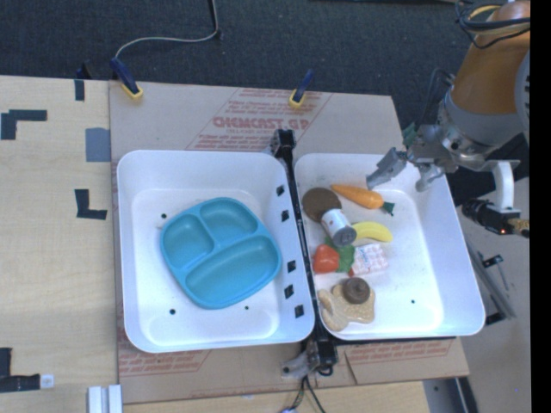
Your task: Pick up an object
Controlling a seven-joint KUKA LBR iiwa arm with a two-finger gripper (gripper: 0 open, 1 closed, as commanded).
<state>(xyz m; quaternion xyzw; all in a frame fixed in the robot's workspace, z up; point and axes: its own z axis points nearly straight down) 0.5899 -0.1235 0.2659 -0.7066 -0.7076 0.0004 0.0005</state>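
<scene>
The right bin holds several toy foods: an orange carrot, a brown round piece, a grey can, a yellow banana, a red pepper, a pink-white packet and a brown doughnut on a tan piece. My gripper hangs over the bin's back right part, just right of the carrot. Its two fingers stand spread and open, with nothing between them.
A blue divided plate lies in the left bin. A black divider with clips separates the bins. Yellow-blue clamps hold the cardboard at the back. The arm's orange band rises at the right.
</scene>
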